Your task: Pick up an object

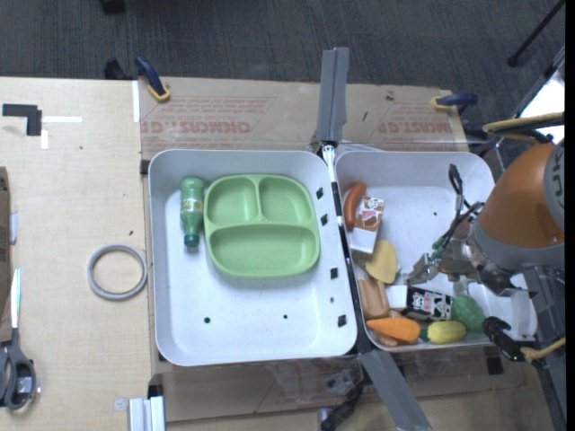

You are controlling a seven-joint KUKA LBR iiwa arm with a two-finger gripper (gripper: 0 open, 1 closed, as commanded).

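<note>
Hovering low in the right bin (pixel 409 173), at about four o'clock of its floor, with the gripper (pixel 442 268) just above the heap of toy food along the near wall. Impossible to tell whether anything is clamped or whether there is a gap to take something.

Best done by settling on one piece and coming straight down over it, not into the seams between neighbours. Nearest candidate: the small black-and-white carton (pixel 430 303), just below the gripper at six o'clock. Tight quarters, though: touching or nearly touching the green vegetable (pixel 467 312) at three o'clock, the yellow lemon (pixel 446 332) and the orange carrot (pixel 394 329) at five and seven o'clock. Worth closing across the carton's short sides and lifting slowly, since a sideways nudge probably just shuffles the pile.

Looks boxy, flat-faced, printed in a cow pattern, lying on its side; likely rigid and light, so an easy grasp if centred.

Elsewhere, a green divided plate (pixel 262 225) and a green bottle (pixel 191 209) in the left bin (pixel 252 335), well apart.
</note>
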